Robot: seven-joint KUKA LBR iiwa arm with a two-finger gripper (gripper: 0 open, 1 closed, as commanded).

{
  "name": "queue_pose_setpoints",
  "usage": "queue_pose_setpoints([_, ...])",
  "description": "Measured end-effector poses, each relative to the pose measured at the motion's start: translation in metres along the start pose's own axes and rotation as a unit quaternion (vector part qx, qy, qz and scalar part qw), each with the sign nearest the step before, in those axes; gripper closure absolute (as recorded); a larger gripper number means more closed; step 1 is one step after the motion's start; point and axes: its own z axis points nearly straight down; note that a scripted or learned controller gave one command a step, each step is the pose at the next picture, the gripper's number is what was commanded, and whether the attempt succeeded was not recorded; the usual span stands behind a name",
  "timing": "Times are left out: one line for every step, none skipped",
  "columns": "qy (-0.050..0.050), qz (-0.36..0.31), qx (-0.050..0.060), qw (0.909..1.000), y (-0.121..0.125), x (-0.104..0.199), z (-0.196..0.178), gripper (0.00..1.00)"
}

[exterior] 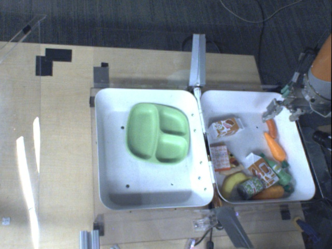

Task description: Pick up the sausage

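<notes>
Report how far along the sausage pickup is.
Done: nothing yet; no item is lifted. In hand: the gripper hangs over the right bin's far right corner, just above the orange sausage-like piece lying near the right wall. Left: descend, grasp it, raise it.

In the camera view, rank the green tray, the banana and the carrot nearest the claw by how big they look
1. Green tray, by far the largest.
2 and 3. Carrot and banana look about alike; the banana is partly hidden, so I won't rank them.
</notes>
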Motion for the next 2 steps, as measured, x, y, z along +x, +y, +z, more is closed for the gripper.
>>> queue_pose_setpoints([0.000, 0.075, 0.000, 0.9972, 0.046, 0.010, 0.049, 0.00])
queue_pose_setpoints([-0.001, -0.015, -0.003, 0.9999, 0.044, 0.027, 0.125, 0.00])
